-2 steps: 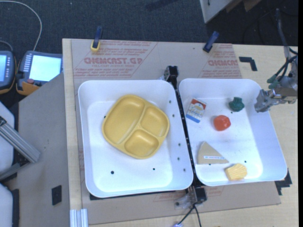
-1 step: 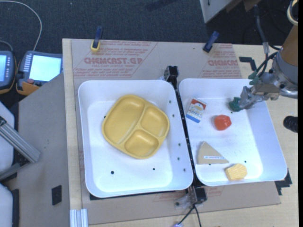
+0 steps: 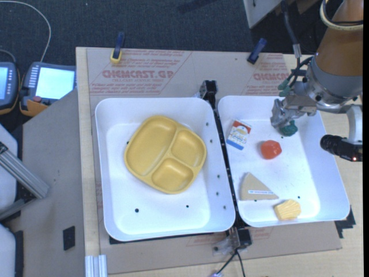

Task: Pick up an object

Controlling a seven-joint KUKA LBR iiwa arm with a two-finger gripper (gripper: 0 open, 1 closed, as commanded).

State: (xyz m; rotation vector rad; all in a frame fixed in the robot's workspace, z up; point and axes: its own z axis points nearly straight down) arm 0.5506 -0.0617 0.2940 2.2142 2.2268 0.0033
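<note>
My gripper hangs over the far part of the right bin, with a small teal-green thing at its tip; whether that is held I cannot tell. A red tomato-like ball lies just in front of the gripper, to its left. A small red-and-white carton sits at the bin's left side. A tan wedge and a yellow ridged piece lie near the front. The left bin holds a yellow divided plate.
The arm's grey body and orange band fill the upper right, above the right bin's far edge. A black clamp sits where the two bins meet at the back. Blue clips pin the cardboard base.
</note>
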